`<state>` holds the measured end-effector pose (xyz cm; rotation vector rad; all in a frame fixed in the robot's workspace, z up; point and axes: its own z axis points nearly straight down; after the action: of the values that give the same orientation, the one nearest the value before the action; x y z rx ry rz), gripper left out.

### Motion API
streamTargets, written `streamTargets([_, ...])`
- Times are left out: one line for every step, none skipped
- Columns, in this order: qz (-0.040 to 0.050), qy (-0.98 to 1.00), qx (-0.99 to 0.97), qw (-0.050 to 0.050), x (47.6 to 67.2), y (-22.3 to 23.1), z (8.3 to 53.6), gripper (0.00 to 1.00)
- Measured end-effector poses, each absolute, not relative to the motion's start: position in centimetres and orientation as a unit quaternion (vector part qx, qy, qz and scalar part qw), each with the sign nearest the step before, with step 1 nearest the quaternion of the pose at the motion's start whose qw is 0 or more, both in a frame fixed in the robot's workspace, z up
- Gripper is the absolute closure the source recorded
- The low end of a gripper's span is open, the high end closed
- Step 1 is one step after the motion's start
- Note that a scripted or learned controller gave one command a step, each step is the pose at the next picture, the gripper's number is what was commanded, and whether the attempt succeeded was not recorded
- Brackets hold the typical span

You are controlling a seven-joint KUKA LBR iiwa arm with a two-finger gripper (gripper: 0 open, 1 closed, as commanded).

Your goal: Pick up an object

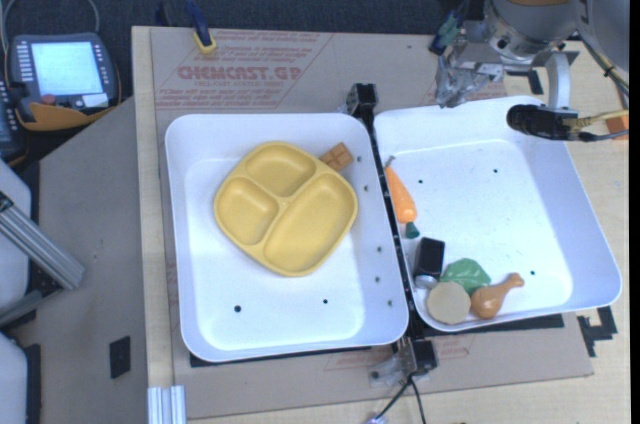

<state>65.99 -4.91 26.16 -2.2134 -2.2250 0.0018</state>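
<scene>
My gripper (462,88) hangs over the back rim of the right bin (560,212), near its far left corner, with nothing visibly in it. An orange carrot (401,196) lies along the right bin's left wall. In that bin's near left corner sit a small black block (430,257), a green piece (466,272), a tan round disc (449,302) and a brown drumstick (497,293). A yellow divided plate (285,209) lies in the left bin (200,272), with a small brown block (337,156) at its far edge.
The cardboard-covered bench (250,72) stretches behind the bins. A blue and yellow clip (202,30) sits at its back edge. A black clamp (362,98) stands where the two bins meet. A pendant with a screen (62,72) rests to the far left.
</scene>
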Motion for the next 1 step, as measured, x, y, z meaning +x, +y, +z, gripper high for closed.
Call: streamTargets([0.0008,-0.709,-0.705,0.002,64.92,0.21,24.8,1.0])
